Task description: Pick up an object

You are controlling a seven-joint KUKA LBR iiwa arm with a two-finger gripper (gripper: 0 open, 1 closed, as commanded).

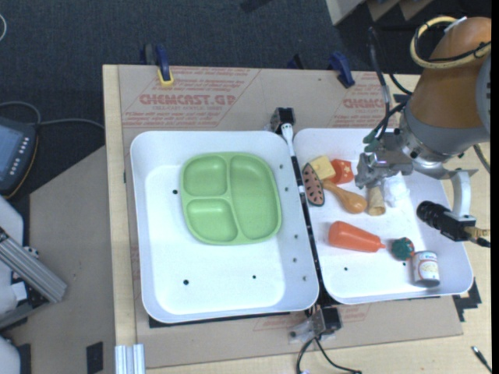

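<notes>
My gripper [376, 179] hangs at right of centre in the frame, over the right white bin [444, 283]. Whether my fingers are apart or together I cannot tell. The risk: toys crowd here, so I may nudge the tan pear-shaped piece [348, 198] or pinch two. Just below me stands a small beige cork-like cylinder [376, 202], pale and upright.

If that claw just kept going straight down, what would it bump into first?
Probably the small tan cork-like cylinder right under the claw, in the right white bin. Depth is hard to judge from above.
</notes>
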